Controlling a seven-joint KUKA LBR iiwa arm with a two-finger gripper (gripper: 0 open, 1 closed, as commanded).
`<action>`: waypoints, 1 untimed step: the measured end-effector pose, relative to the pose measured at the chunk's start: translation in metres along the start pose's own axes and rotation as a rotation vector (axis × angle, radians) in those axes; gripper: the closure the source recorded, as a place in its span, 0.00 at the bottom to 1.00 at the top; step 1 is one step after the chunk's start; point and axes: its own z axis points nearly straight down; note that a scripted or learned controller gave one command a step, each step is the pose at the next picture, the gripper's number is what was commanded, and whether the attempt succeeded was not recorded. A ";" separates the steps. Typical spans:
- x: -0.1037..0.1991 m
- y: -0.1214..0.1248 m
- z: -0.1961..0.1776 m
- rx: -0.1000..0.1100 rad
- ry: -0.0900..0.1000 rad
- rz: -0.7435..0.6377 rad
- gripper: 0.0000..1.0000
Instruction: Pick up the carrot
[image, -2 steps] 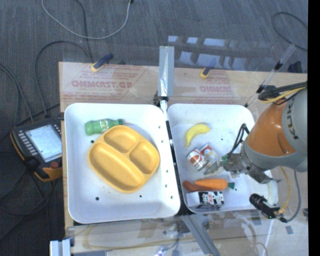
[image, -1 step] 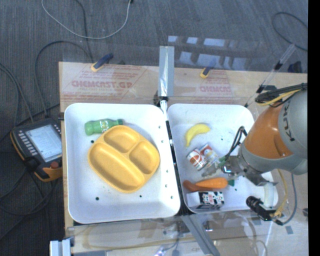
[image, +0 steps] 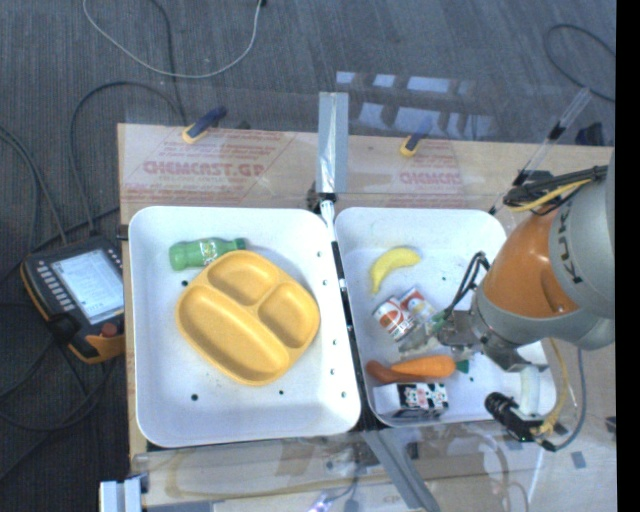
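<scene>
Arm: you saw the grey arm with its orange band (image: 530, 270) reaching in from the right, over the right bin.
Gripper: the two-finger gripper (image: 447, 335) sat low at the arm's end, just above the thick end of the carrot; whether its jaws were open or closed could not be told, for the wrist and cables hid them.
Carrot: the long orange carrot (image: 412, 369) lay nearly level near the front of the shallow white right bin (image: 440, 222), its tapered tip pointing left toward the divider.
Neighbours in the right bin: a small red-and-white can (image: 396, 314) lay on its side just behind the carrot; a curved yellow banana (image: 393, 265) lay farther back, apart from both; a small dark printed box (image: 423, 398) lay just in front of the carrot, against the front wall.
Left bin: the shallow white left bin (image: 160, 400) held a yellow three-compartment plastic tray (image: 249, 316) and, touching its back edge, a green plastic bottle (image: 205, 251) on its side.
</scene>
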 end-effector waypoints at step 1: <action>-0.010 0.001 0.000 0.004 0.010 0.019 0.00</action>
